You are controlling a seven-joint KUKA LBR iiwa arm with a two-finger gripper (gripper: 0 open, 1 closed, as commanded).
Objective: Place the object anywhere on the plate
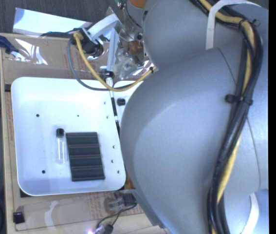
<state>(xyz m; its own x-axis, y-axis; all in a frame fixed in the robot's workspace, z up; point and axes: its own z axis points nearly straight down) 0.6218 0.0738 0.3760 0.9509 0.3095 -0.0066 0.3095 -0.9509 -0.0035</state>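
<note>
Camera view looks down on the desk (79, 206), where the left bin (35, 96) holds two things near its near side: a clear vial (60, 145) with a black cap, lying flat with the cap toward the far side, and just to its right, about touching it, a dark ribbed plate (85, 156). The vial lies on the bin floor, beside the plate and not on it. Further right, the grey arm (196, 130) covers most of the right bin. Its end effector (128, 57) sits at the far side, above the left bin's far right corner, among yellow cables (86, 60); whether it is spread or closed I cannot tell.
</note>
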